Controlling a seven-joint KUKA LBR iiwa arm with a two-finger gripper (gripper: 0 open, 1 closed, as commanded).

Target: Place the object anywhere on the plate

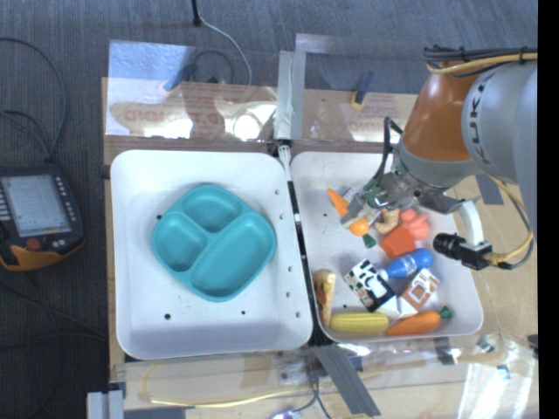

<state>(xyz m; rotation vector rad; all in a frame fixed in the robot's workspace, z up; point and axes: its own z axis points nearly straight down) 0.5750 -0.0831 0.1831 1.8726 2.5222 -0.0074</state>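
Teal plate [214,241] apart from gripper [374,201].

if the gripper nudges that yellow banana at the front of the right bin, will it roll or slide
The yellow banana looks like smooth toy plastic, so it would probably slide easily. Its long, rounded shape may let it roll a little. It lies by the front wall of the right bin, touching the orange carrot, which would likely shift too.

Open plate [214,241], crowded toys [384,286]

two white bins [131,234], one teal plate [214,241]
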